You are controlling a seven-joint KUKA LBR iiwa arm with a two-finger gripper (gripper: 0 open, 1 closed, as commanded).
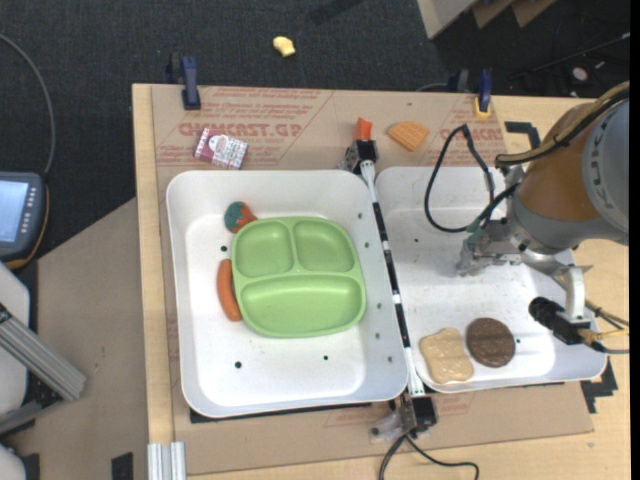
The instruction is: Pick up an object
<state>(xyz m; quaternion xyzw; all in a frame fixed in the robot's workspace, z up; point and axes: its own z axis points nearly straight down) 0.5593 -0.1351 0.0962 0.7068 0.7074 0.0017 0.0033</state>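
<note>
Claw [480, 258] hangs low over the right bin [430, 298], near that bin's middle and toward its right side, at the end of the grey arm [580, 193] with its orange band, which comes in from the table's right edge; whether it is spread or pressed together I cannot tell, since the wrist and a looping black cable [450, 183] cover it from above, and nothing can be seen held by it. Along the near edge of the right bin lie two things close together: a pale beige biscuit-like piece [446, 356] by the bin's near left corner and a round dark brown cookie-like piece [490, 341] just beside it to the right. Both are well apart from the claw. The left bin [200, 368] carries a green divided plate [297, 275] near its middle, with an orange carrot-shaped toy [228, 290] touching the plate's left side and a small teal and orange item [239, 215] at the plate's far left corner. On the bare cardboard-covered table [160, 298], beyond the bins, rest a small pink-patterned packet [220, 147] toward the far left corner and an orange wedge-shaped piece [408, 134] near the far edge, behind the right bin. Blue clamps [187, 80] grip the table's far edge.
</note>
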